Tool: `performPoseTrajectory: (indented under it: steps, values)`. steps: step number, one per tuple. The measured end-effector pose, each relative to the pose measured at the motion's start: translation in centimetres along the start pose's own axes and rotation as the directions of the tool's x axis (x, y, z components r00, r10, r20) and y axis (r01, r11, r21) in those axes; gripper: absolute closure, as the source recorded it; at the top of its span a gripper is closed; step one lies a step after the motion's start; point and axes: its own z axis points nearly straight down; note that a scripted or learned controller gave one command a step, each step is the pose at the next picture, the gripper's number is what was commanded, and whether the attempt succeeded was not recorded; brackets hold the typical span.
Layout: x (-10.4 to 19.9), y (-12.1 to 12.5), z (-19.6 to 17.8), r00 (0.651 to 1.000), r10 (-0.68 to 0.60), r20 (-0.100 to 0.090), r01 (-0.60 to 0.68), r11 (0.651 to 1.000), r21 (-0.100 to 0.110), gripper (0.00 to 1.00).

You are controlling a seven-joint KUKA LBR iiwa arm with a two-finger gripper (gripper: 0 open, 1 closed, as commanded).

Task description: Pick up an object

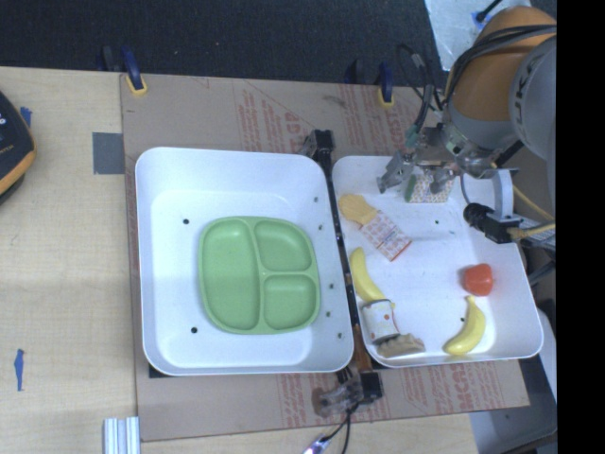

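End effector (416,180) of mine hangs with fingers apart over a small green-and-white packet (427,189) hard by the bin wall (397,161); closing here risks clipping that wall

Pale wooden bench (57,282), dark carpet floor (236,17) behind

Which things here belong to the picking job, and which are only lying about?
Job:
- pincer over the right bin's far end
- two bananas
- red object
- patterned packet
- yellow piece
- small can

Lying about:
- green divided tray in the left bin
- blue clamps
- grey tape
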Motion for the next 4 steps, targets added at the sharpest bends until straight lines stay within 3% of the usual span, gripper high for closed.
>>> performPoseTrajectory:
  steps: [1, 2, 3, 4]
  values:
    - [5.4, -3.9, -4.5, 1.000, -0.001, 0.000, 0.001, 1.000, -0.001, 0.00]
    - [5.7, -7.0, -2.3, 1.000, 0.002, 0.000, -0.002, 1.000, -0.001, 0.00]
    - [0.6, -7.4, 7.7, 1.000, 0.002, 0.000, -0.002, 1.000, -0.001, 0.00]
    - [-0.8, -5.3, 7.6, 1.000, 0.001, -0.001, -0.001, 1.000, -0.004, 0.00]
